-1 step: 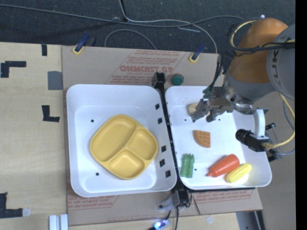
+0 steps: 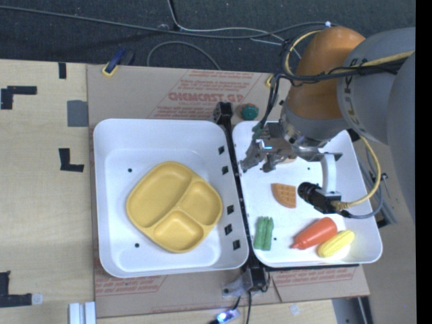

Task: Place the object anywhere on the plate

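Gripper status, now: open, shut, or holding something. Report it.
Gripper: cannot be told; it hangs over the right bin, nothing seen between its fingers.

Bench (image 2: 40,201) bears cardboard sheet (image 2: 202,93) (two white bins (image 2: 108,181) atop).

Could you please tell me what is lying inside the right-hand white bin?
A tan waffle-like wedge, green ridged piece, orange carrot and yellow corn-like piece. The arm hides the right-hand white bin's back part.
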Controlling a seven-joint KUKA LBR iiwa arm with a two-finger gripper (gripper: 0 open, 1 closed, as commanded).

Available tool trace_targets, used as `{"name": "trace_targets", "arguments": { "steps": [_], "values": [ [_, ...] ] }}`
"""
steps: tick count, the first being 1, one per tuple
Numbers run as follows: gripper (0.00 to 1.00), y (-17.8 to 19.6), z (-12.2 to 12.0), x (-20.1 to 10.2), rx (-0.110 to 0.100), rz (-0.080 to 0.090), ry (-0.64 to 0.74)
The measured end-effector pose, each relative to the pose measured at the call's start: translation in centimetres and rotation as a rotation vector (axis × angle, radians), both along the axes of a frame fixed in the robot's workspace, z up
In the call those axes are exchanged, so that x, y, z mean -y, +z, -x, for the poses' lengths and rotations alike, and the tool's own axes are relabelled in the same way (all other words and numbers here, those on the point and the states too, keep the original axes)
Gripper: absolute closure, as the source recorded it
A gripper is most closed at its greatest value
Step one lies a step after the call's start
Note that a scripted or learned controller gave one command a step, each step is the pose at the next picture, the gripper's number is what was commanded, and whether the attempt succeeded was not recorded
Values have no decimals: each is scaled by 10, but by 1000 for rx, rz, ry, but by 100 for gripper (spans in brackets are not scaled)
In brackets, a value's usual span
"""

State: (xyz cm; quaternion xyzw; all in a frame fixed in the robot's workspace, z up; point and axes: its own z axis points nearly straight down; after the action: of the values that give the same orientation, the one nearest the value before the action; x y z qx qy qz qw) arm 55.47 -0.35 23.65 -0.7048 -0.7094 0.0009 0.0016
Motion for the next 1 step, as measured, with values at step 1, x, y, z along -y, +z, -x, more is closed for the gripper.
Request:
{"name": "trace_targets", "arguments": {
  "steps": [1],
  "values": [
    [100,-13,-17,-46,1,1,-1]
  ]
}}
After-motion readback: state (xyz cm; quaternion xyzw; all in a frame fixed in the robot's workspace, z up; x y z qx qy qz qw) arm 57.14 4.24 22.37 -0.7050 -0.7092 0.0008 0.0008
